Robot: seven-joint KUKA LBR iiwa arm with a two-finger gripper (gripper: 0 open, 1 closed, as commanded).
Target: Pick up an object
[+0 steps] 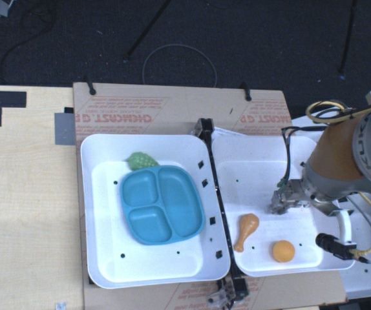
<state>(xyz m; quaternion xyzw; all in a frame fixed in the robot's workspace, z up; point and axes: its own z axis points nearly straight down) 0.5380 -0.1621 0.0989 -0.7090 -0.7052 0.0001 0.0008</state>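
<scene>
Camera view puts your hand (282, 199) low over the right bin (263, 166), toward the right of the frame, with the grey wrist and orange band crowding in from the edge. You cannot tell from here how far the hand is spread, and nothing can be seen held in it.

Your likely targets sit below it in the picture. A toy chicken drumstick (245, 230) lies near the bin's lower left, its thin end pointing down toward the divider. An orange ball (283, 251) rests just to its right, close to the bin's lower wall. Both are apart from the hand, and from each other.

What could go wrong, in my judgement: if you descend where the hand hangs now, it probably closes on bare bin floor, since neither object is under it. The ball looks round and smooth, so a slightly off-centre pinch could squirt it away toward the wall. The drumstick lies at a slant; fingers not turned across its narrow shaft may only nudge it. The loose cables beside the wrist and the bin's right wall are close enough to catch on a sweep.

The left bin (101, 173) holds a blue divided plate (161, 205) with three compartments, all bare, and a green leafy toy (141, 161) touching the plate's upper left rim. Both bins sit on cardboard over the worktop (24, 205).
</scene>
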